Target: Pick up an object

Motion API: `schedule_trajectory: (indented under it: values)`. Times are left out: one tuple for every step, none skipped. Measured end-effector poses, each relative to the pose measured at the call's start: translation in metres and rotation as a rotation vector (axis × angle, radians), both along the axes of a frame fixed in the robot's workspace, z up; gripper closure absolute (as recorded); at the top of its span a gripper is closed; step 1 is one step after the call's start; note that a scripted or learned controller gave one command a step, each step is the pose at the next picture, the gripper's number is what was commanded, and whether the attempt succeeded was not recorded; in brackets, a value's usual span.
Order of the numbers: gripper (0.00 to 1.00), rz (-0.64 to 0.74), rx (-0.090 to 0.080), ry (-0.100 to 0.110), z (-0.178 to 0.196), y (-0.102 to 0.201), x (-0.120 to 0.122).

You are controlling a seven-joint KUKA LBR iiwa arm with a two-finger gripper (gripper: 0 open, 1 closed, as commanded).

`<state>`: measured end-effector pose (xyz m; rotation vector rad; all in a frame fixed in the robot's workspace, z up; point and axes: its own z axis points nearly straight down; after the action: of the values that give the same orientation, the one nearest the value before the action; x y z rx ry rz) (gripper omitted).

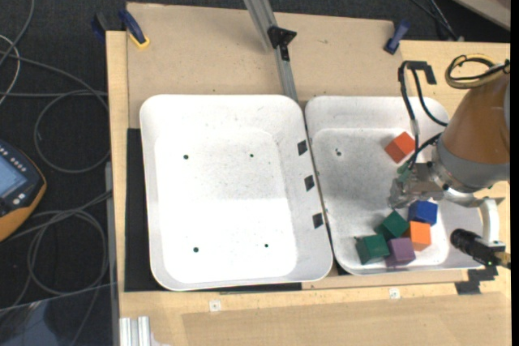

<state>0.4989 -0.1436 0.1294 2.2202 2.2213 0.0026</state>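
Because the blocks sit so close together, this grab could easily go wrong. Start on the left: the left bin (162, 174) is a wide white tray, and nothing there can be picked up. Next to it sits the right bin (340, 174), and all the blocks are on its far right side. Down near its front edge lies a dark green block (372, 247), just beside a purple block (401, 252). A second green block (395, 224) sits a bit higher, close to the others. Up higher, apart from that pile, is a red-orange block (399, 147). Then come a blue block (423, 212) and an orange block (420, 232), one touching the other. The gripper (408, 189) hangs low between the red-orange block and the pile, at the end of the grey arm (478, 142). I cannot tell if it is open or shut, and I see no block held in it.

What could go wrong? If the gripper comes down on the pile, it may push blocks aside and not catch one. It could squeeze two blocks at once, and both might slip out. A block near the bin wall is hard to get around, so the gripper might bump the rim. It might also close on nothing at all.
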Motion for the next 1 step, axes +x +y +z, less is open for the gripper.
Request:
schedule_trajectory:
  values:
    - [1.00,0.001,-0.002,-0.004,0.0524,0.0026,-0.0082]
